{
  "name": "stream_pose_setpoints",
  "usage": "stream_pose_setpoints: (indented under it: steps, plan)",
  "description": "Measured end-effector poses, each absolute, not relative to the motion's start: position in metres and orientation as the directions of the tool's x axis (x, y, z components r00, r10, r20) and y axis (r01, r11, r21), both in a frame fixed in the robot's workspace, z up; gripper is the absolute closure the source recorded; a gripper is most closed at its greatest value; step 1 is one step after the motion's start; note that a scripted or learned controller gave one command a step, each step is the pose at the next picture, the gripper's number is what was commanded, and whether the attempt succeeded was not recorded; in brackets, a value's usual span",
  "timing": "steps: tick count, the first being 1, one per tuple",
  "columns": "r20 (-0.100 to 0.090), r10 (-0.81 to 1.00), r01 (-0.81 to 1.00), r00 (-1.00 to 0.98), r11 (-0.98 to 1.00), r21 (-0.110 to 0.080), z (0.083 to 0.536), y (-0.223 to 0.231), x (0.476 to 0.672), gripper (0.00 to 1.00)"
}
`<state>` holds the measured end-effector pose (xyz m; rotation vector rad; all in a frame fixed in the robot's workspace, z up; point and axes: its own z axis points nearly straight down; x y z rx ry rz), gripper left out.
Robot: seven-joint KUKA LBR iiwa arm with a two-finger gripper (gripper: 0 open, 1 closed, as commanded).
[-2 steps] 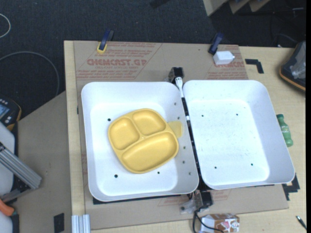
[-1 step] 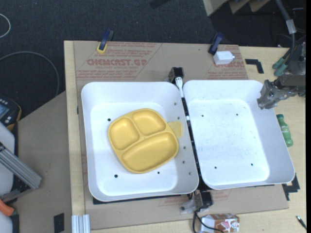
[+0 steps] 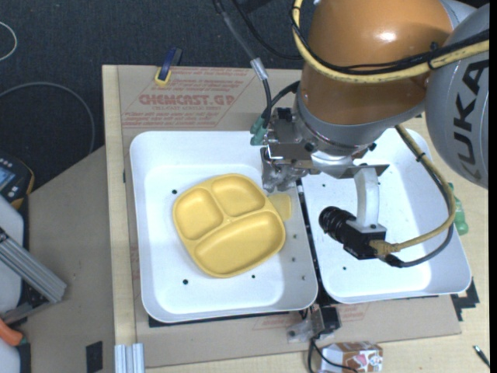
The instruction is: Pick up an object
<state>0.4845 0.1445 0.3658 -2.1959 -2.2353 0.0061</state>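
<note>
Grey arm (image 3: 365, 61) bent low above yellow tray (image 3: 227, 224)

Blue-yellow clamp (image 3: 166, 67) on brown board (image 3: 198, 99)

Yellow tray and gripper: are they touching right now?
Cannot tell. In the camera view the gripper overlaps the upper right rim of the yellow tray, but the slanted angle hides any contact or gap.

The counter (image 3: 124, 301) is a pale wooden board printed with red lettering. Two shallow white bins sit directly on it, side by side: the left bin (image 3: 151, 231) and the right bin (image 3: 419, 282), seemingly touching edges.
</note>
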Motion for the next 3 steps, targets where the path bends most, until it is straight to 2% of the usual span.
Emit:
stream_pose_setpoints:
  steps: [1,3]
  plan:
    - [-0.001,1.0,1.0,0.005,-0.005,-0.004,0.364,0.088,0.479,1.0]
    - [0.001,1.0,1.0,0.001,-0.001,0.001,0.385,0.091,0.48,1.0]
